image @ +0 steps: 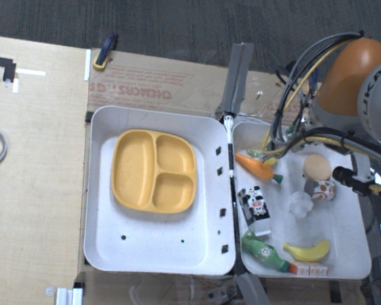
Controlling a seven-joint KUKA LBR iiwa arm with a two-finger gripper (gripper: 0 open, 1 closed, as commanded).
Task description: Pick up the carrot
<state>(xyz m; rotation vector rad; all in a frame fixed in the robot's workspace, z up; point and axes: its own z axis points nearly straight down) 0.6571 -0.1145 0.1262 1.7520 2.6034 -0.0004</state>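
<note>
In the camera view the carrot (255,165) lay in the right bin (341,268), near its far left corner, against the bin wall. The tool's state could not be told under the cables (295,136). A grasp there risked clipping the wall or the cables, or nudging the carrot aside.

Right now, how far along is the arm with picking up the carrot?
Nothing looks done yet: the tapered orange carrot lies on the floor of the right white bin, near its upper left corner. The grey arm with the orange band is above that bin's far side, cables hanging near the carrot. Reaching, gripping and lifting are left.
</note>
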